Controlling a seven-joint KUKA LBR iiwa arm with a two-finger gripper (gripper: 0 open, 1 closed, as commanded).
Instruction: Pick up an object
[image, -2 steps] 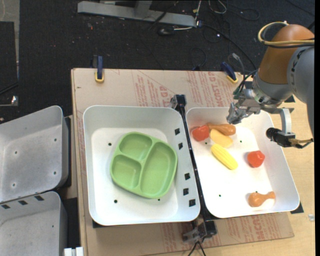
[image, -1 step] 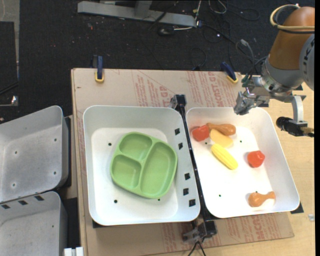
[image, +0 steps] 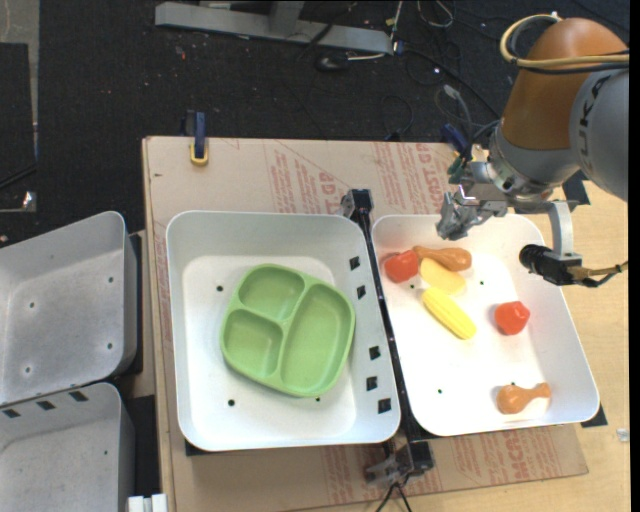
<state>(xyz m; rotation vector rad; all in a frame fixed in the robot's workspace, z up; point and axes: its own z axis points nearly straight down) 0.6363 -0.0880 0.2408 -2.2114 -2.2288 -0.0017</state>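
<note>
The pick looks barely begun. The gripper (image: 457, 224) hangs over the far edge of the right bin (image: 560, 385), just above and beside the drumstick (image: 445, 257) that lies there, and nothing sits between its fingers. At this size I cannot tell whether they are spread or closed. All 6 toy foods rest on the bin floor: a red piece (image: 402, 266) at the near-left of the cluster, the drumstick, a pale yellow piece (image: 441, 276) touching it, the corn cob (image: 450, 314) just below, a red pepper (image: 511, 318) off to the right and a 2nd drumstick (image: 523, 398) well apart at the near corner. The left bin (image: 200, 400) holds a green divided plate (image: 288, 330). What is left, by my reading — descend, close on 1 item, lift.
</note>
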